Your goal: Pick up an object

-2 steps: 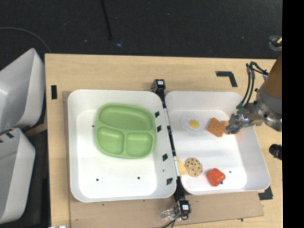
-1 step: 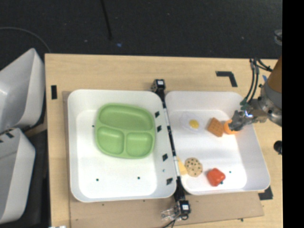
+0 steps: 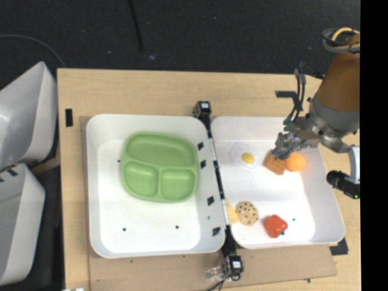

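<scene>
Gripper (image 3: 284, 151): dark metal, down over a tan waffle-textured block (image 3: 274, 164) in the right bin (image 3: 315, 220); finger spread cannot be told. Beside the block: round orange ball (image 3: 296, 162), small yellow piece (image 3: 247, 158). Nearer the front rim: speckled cookie (image 3: 247, 213), glossy red pepper (image 3: 275, 225). Left bin (image 3: 103, 223): green three-compartment plate (image 3: 160, 167).

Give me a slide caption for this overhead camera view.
Gripper poised over toy food in the right bin; green divided plate in the left.
</scene>
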Available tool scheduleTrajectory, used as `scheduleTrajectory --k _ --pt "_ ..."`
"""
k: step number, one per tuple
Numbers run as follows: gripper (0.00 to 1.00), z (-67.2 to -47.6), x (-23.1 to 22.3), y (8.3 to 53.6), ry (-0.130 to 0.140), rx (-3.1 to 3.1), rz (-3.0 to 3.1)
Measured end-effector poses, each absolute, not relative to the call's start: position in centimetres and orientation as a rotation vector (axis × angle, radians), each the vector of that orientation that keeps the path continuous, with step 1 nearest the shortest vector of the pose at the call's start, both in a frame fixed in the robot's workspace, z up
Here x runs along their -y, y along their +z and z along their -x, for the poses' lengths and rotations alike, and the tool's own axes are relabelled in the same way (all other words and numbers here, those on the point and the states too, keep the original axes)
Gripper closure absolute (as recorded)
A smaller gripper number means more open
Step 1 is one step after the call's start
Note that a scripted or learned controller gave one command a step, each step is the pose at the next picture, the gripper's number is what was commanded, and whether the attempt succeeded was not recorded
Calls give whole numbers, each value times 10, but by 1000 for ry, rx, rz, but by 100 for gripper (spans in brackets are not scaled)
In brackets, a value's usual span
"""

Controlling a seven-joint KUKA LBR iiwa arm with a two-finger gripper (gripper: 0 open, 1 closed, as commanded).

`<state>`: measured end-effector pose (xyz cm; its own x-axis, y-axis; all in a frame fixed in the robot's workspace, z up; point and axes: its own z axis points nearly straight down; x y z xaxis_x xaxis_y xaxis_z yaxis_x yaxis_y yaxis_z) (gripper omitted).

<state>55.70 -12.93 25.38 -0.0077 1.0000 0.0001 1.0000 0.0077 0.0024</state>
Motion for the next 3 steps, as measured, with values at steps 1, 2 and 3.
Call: scheduleTrajectory --k 1,2,3 --pt "100 -560 85 252 1 -2228 -2215" --pt "100 -568 40 242 -1 -2228 -2217" --pt "100 -588 -11 248 5 -2230 -2212"
